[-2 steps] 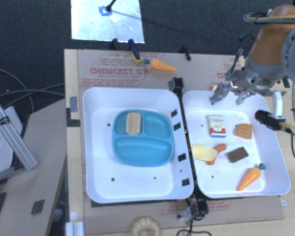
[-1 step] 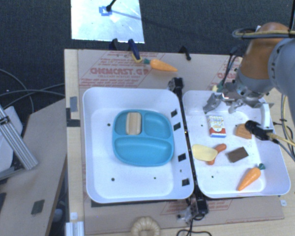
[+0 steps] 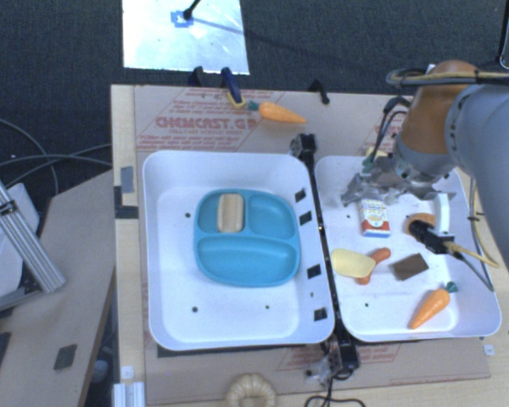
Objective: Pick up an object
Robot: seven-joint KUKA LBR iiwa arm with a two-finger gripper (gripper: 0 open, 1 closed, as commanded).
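Observation:
My gripper point(image 3: 369, 191) hangs low over the back of the right bin point(image 3: 483, 312), just above a small white, orange and blue carton point(image 3: 374, 218). In front of the carton lie a pale yellow wedge point(image 3: 353, 263) and a short orange sausage point(image 3: 376, 258), which touch. A brown square point(image 3: 409, 266) and a toy carrot point(image 3: 430, 307) rest nearer the front right. A small orange piece point(image 3: 419, 220) sits right of the carton. Nothing can be seen held in the gripper.
The left bin point(image 3: 174, 312) holds a blue divided plate point(image 3: 271, 261) with a tan bread slice point(image 3: 230, 212) in its back left compartment. A second carrot point(image 3: 279, 113) lies on the cardboard behind the bins. The grey arm point(image 3: 483, 134) covers the right bin's back right corner.

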